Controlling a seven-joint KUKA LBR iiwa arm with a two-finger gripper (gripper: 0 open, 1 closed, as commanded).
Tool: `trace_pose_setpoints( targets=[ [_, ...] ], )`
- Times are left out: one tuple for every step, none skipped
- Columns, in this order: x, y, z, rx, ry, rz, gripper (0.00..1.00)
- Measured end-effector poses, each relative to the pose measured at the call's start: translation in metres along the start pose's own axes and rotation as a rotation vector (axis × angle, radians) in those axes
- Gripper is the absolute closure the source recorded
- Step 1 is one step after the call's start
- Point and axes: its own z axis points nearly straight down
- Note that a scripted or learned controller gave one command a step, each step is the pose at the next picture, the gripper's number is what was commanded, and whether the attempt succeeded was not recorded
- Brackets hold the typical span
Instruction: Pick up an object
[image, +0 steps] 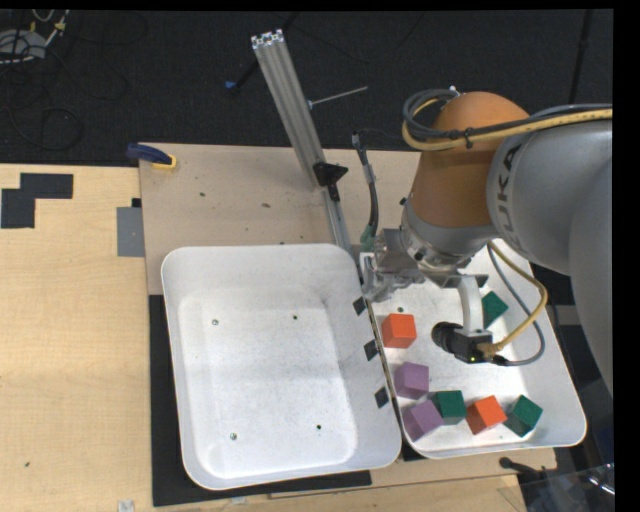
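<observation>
The right bin (560, 425) holds several small blocks. An orange cube (400, 329) lies near its left wall, just below my gripper (386, 272). Two purple cubes (411, 379) (421, 417) sit in front of it. Along the front of the bin are a green block (450, 404), another orange cube (486, 413) and a green block (522, 414). One more green block (493, 307) peeks out beside the arm's cable. The gripper hangs low over the bin's back left corner, mostly hidden under the grey and orange wrist (460, 190).
The left bin (200, 300) stands beside the right one, sharing a wall with black clips (371, 349). A slanted aluminium rail (295, 110) rises behind the bins. A looping cable with a black plug (462, 343) hangs from the arm over the right bin.
</observation>
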Motion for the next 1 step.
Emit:
trace_pose_setpoints(
  targets=[
    [0.0525,-0.0234,-0.0015,0.000,0.000,0.001,1.00]
  ],
)
